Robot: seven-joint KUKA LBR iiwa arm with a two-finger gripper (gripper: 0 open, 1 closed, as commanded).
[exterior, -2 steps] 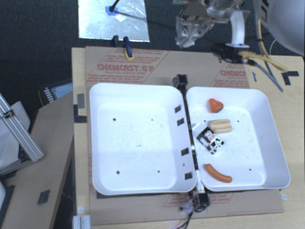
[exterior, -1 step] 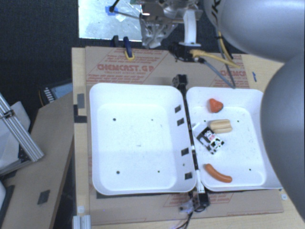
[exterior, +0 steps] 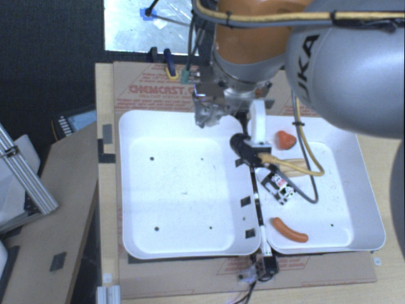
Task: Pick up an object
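My gripper hangs over the far right corner of the left bin, below the orange wrist band. Nothing shows between or under it. In the right bin lie an orange-red sausage shape near the front, a small red rounded thing at the back, and a small black, white and red object in the middle. A pale tan piece lies just behind that small object. All of these are to the right of the gripper and apart from it.
The two bins meet along a ridge with dark clips on it. Brown cardboard lies under the bins. The grey arm covers the right bin's far right corner. An aluminium rail stands off the bench to the left.
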